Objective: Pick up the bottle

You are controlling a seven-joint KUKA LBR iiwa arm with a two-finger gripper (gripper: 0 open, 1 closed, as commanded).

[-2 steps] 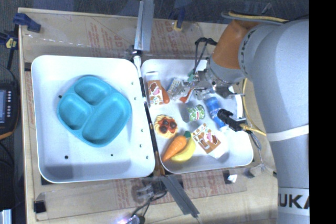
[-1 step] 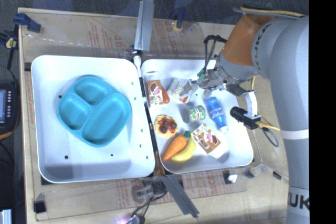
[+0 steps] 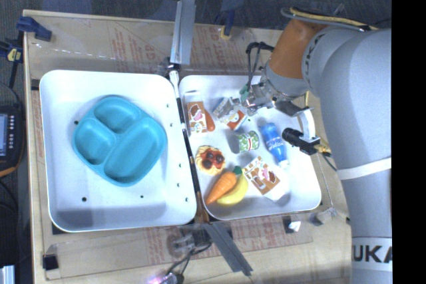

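The bottle is blue with a white cap at its lower end. It lies on its side in the right half of the right bin. My gripper hangs over the bin's upper middle, just up and left of the bottle and apart from it. It sits close above a small red packet and a silvery wrapper. The orange band and grey wrist rise behind it.
The right bin also holds a green can just left of the bottle, a small carton, a berry tart, a carrot, a banana and a snack box. A blue divided plate lies in the left bin.
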